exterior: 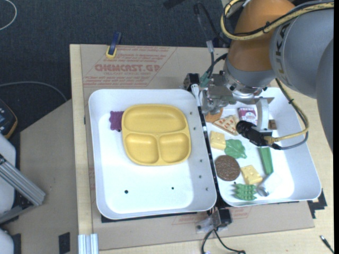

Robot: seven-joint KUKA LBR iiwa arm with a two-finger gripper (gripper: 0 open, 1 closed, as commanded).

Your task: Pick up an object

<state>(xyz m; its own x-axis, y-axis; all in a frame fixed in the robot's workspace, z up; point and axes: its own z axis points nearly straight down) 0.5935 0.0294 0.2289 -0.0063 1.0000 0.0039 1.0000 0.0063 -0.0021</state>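
Toy food pieces lay scattered in the right white bin [304,173], while the left white bin [100,142] held a yellow three-compartment plastic tray [156,133] with a small purple piece [115,120] touching its left edge. Among the pieces sat a pale yellow cheese wedge [217,140], a round brown cookie [228,168], a green leafy piece [236,148] and a long green pepper [266,160]. At that bin's far left corner the gripper [220,100] hung under the grey arm's orange band [260,30], its state impossible to tell.

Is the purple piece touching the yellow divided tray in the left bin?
Touching: the camera view shows the purple piece tucked against the yellow divided tray at its left rim, no gap visible.
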